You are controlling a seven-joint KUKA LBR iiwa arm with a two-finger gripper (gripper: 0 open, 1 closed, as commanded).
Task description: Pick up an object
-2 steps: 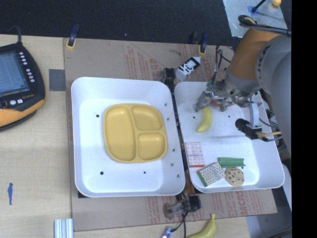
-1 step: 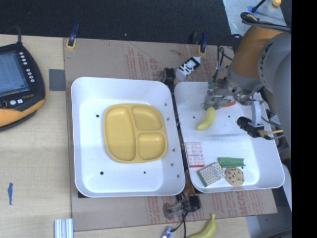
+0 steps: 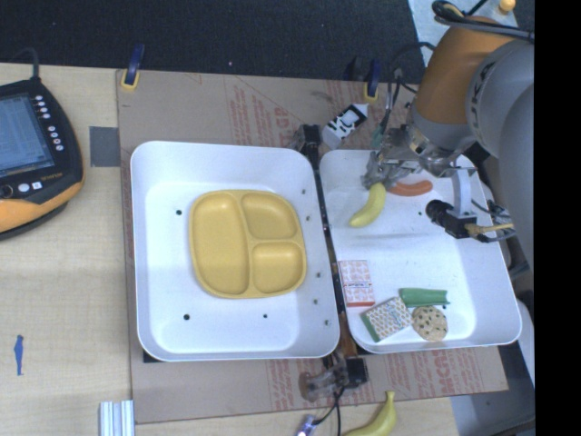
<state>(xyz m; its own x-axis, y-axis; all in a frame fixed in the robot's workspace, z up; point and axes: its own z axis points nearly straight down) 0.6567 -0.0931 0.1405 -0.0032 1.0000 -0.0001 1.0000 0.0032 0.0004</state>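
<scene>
Teach pendant point(image 3: 27, 153) sits far left on the bench; the left bin point(image 3: 163, 298) holds a yellow divided tray point(image 3: 247, 243), roughly centred. In the right bin point(image 3: 472, 280): a red-and-white card point(image 3: 356, 282) by the left wall, a banana point(image 3: 368, 209) in the upper left part, an orange sausage point(image 3: 410, 188) just right of the banana's top, and a checkered packet point(image 3: 386, 318), green stick point(image 3: 423, 295) and cookie point(image 3: 428, 322) clustered near the front wall. Gripper point(image 3: 386, 169) is down at the banana's upper end, close beside the sausage; can't tell how wide it stands or whether it has a grip.
</scene>
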